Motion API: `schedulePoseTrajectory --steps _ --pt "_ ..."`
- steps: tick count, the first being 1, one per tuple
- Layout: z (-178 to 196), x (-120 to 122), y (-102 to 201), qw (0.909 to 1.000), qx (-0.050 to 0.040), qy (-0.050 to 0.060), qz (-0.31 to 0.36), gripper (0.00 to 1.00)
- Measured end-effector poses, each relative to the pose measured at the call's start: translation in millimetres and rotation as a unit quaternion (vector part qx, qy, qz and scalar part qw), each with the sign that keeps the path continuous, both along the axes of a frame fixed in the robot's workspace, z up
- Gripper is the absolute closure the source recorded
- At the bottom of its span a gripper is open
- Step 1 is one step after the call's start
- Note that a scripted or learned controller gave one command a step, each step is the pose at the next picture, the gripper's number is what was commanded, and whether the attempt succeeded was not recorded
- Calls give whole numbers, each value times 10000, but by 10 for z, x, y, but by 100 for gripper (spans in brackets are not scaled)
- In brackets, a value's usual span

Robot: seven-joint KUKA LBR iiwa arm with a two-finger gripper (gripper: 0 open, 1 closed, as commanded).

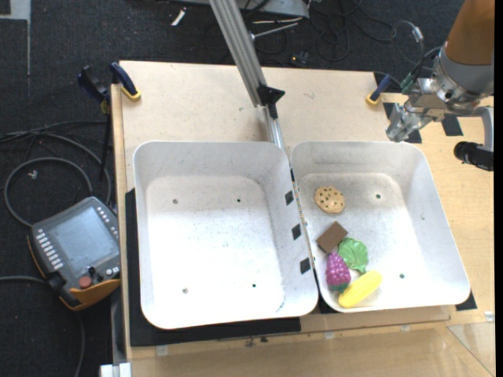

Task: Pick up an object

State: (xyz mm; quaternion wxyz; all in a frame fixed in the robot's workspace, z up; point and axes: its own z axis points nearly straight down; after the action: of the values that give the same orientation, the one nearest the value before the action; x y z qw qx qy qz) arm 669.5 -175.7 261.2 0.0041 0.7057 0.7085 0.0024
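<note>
- on the floor at the far left, a pendant [75, 246] lies beside the bench, its cables looping over dark carpet.
- on the bench, the left bin [149, 171] sits touching the right bin [428, 179] along a shared middle edge.
- from the top of the view a metal strut [240, 42] slants down to the point where the two bins meet.
- in the right bin, a cookie [329, 199] lies alone near the middle, a little toward the far wall.
- nearer the front and the dividing edge sits a tight cluster: a brown block [332, 237], a green leaf [354, 253] just beside it, purple grapes [337, 271] touching the leaf, and a banana [360, 289] at the front, touching the grapes.
- at the far right, the gripper [401, 126] hangs above the right bin's far rim, well apart from every object, with the arm's orange band above it.
- i cannot tell whether it is spread or closed; at this angle and blur it reads as one pale mass, with nothing visible in it.
- step in hand, as i judge it: approach, before any grasp; no object has been lifted.
- next move calls for travel forward and left over the bin, then a descent onto one chosen piece.
- the cookie looks the easiest target, being isolated, though it is flat and may slip.
- the cluster risks a pinch on two things at once, or a nudge that scatters them.
</note>
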Motion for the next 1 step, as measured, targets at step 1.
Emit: schedulePoseTrajectory --steps 1 --pt "273 12 2 10000 3 17 -5 100"
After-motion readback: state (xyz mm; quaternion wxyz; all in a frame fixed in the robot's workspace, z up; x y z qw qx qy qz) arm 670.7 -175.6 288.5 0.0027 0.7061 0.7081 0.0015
